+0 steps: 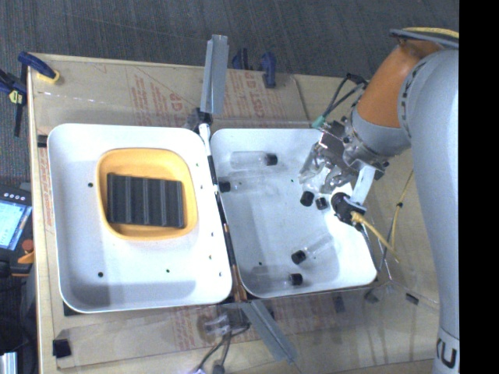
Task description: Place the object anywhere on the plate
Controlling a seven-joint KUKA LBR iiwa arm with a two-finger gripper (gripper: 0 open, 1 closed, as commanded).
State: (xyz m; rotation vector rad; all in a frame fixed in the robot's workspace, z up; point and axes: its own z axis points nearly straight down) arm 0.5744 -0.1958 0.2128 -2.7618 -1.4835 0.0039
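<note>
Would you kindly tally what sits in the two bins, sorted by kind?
Clear vials with black caps, right bin: 4
Yellow plate, left bin: 1
Dark ridged rack on the plate: 1
Total: 6

A dark grey carpeted floor [156, 10] fills the top of the frame; below it lies a pale wooden bench top [148, 84] printed with faint red lettering, running to the lower edge; blue clamps [37, 65] grip its upper left corner, and two more [257, 62] sit at the upper centre; a small lit screen [11, 220] shows at the left edge; the light is even and soft, with mild shadows.
</note>
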